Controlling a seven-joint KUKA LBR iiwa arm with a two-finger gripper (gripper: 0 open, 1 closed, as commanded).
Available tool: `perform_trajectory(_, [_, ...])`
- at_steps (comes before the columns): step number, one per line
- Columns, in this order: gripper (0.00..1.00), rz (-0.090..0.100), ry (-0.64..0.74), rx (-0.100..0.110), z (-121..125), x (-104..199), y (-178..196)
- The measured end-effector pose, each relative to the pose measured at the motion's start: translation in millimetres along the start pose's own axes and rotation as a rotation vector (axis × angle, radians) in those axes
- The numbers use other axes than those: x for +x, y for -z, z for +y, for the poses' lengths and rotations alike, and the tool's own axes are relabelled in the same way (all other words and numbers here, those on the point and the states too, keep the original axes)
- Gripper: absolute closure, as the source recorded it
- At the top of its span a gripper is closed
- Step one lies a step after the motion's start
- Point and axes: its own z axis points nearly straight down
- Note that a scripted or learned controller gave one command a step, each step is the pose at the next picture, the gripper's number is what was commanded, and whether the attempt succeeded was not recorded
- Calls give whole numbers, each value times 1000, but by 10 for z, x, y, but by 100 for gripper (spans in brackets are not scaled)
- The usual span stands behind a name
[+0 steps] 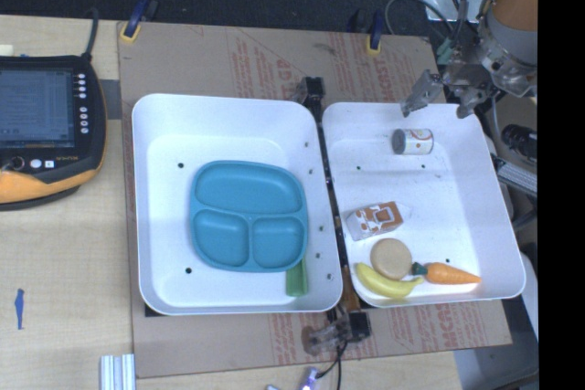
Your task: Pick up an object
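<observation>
Camera view. My gripper (442,96) is positioned over the far right corner of the right bin (489,196), at the bin's far rim. Its two fingers are spread apart, with nothing between them. One finger (417,96) points toward the left; the other sits at the right, near the bin's right wall. My wrist, with its orange band, rises out of frame at the far right, with black cables looped beside it.

Right bin contents:
- A small cylindrical can (412,142) lies on its side in the far part of the bin, just near of my gripper and apart from it.
- A brown and white packet (376,219) lies flat near the bin's left wall, around the middle.
- A round tan biscuit (391,258) sits in the near part, touching the banana (388,283) that curves along the near wall.
- A carrot (449,274) lies just right of the biscuit, its green end toward the banana.

Left bin (155,196) contents:
- A blue divided plate (249,215) with three compartments lies in the middle.
- A green block (296,279) stands against the plate's near right corner.

Both bins rest on a cardboard sheet (228,59) on the tabletop (64,288). A control pendant (46,128) with a dark screen lies at the far left.
</observation>
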Motion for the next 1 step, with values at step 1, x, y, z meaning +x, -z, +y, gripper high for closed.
perform_trajectory(1, [0,0,-1,5,237,-313,-1586])
